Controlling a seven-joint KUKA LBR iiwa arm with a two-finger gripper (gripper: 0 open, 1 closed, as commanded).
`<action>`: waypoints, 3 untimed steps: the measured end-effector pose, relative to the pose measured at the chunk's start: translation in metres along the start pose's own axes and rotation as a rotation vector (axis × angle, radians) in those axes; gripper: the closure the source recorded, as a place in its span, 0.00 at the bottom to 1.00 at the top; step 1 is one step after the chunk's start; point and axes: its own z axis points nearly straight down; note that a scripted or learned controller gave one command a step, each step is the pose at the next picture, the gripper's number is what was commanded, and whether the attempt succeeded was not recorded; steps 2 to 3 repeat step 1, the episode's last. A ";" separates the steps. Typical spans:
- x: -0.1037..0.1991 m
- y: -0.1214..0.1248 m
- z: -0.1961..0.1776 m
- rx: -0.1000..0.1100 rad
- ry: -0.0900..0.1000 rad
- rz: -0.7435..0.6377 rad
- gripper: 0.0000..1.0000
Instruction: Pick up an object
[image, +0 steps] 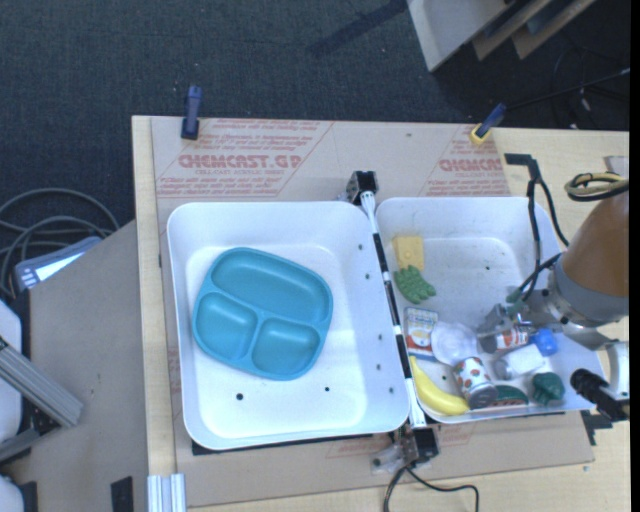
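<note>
Objects (470, 375): about eight, right bin (455, 215) | one blue tray (262, 312), left bin (200, 225)

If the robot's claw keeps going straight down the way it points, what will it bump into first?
Probably the small bottle with a blue cap lying in the pile at the right white bin's near end. The claw hangs just above it, though from this slanted view the depth is hard to judge.

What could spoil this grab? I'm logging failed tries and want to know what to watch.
The gripper sits low in the right white bin, where a yellow banana, a small can and a dark green toy crowd together. It may nudge neighbours or catch two things at once.
</note>
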 end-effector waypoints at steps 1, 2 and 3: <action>0.087 0.034 -0.083 0.022 0.009 -0.001 1.00; 0.087 0.034 -0.083 0.022 0.009 -0.001 1.00; 0.087 0.034 -0.083 0.022 0.009 -0.001 1.00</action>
